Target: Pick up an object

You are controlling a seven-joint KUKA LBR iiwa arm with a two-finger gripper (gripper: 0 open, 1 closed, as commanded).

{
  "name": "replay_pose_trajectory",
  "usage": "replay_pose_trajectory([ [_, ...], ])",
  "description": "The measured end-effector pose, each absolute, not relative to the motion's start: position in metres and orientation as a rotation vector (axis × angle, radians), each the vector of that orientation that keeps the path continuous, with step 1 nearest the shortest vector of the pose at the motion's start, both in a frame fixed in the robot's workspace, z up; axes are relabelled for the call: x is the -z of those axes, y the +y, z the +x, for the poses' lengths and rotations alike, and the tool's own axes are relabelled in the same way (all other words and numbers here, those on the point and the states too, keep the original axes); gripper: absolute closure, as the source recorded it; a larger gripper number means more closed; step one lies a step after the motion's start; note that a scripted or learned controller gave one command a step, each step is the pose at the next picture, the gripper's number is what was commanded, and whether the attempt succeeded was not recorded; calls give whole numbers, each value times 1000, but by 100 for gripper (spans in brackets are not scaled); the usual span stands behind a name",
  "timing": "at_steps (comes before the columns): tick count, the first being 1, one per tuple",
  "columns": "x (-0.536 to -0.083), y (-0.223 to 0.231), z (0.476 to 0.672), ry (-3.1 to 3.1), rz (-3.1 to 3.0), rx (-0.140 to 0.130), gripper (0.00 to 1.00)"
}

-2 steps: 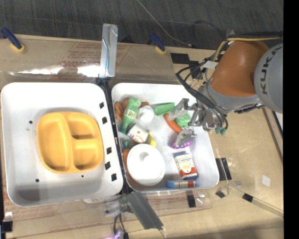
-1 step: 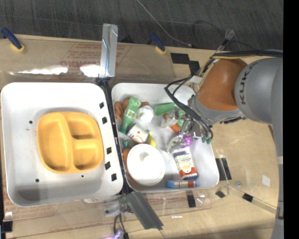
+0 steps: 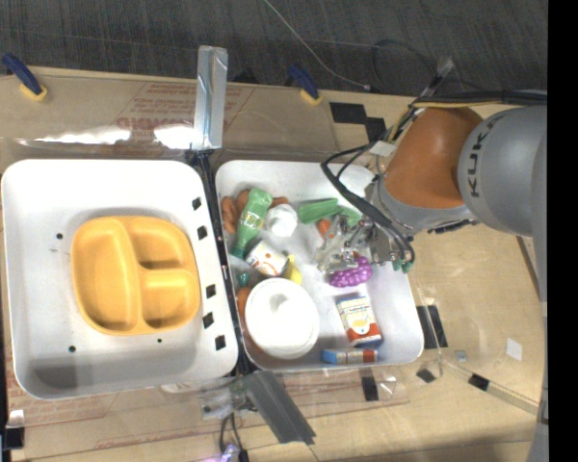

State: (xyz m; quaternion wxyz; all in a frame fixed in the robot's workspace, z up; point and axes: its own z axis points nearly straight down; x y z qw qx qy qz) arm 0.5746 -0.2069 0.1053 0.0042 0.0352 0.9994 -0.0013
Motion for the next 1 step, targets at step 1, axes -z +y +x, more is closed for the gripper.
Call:
replay_pose_trajectory([
  [1,-187,-182,555,3105,442,2,100],
])
